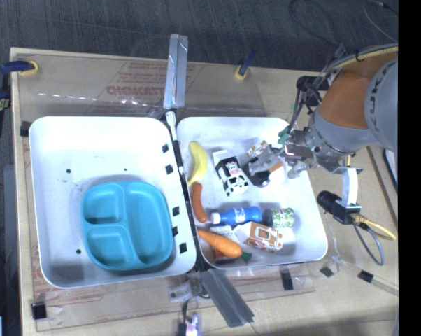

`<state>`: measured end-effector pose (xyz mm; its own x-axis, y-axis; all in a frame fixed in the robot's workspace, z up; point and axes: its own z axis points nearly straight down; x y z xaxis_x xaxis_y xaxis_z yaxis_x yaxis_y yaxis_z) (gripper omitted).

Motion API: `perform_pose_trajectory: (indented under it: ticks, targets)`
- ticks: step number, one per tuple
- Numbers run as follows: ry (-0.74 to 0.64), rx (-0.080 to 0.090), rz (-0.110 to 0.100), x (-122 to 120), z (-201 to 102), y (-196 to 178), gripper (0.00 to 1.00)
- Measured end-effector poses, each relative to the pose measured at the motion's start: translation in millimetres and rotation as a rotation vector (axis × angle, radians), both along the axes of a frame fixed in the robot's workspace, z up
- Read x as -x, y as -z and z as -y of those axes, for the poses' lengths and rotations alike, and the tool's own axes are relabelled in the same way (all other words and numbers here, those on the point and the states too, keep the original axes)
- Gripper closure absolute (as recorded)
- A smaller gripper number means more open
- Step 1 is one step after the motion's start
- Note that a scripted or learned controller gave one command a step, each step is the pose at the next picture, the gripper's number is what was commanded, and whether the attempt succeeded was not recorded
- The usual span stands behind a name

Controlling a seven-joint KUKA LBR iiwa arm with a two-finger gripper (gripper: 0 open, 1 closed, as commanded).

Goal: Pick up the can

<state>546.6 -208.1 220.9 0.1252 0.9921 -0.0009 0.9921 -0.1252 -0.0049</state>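
Can [283,218] lies on its side near the lower right corner of the right bin [310,187], its green-and-white label up, long axis running roughly left to right across the camera view. It touches the flat snack packet [262,238] below it and sits just beside the blue bottle [240,215] to its left. The gripper [261,168] hangs over the upper middle of the same bin, so the can lies below it and slightly right; a short descent toward the near wall appears necessary. Its state cannot be told, as dark parts blur together. Count: one can, one bottle, one banana [198,161], one carrot [221,243], one sausage [199,201], one black-and-white carton [231,173], one packet. The left bin [50,145] holds one blue divided tray [126,224].
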Motion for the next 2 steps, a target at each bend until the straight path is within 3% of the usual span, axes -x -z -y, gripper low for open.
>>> perform_pose_trajectory:
  ticks: [1,2]
  targets:
    - [0.105,0.000,0.004,39,-69,-92,0.00]
    - [0.150,0.002,0.000,69,-105,-70,0.00]
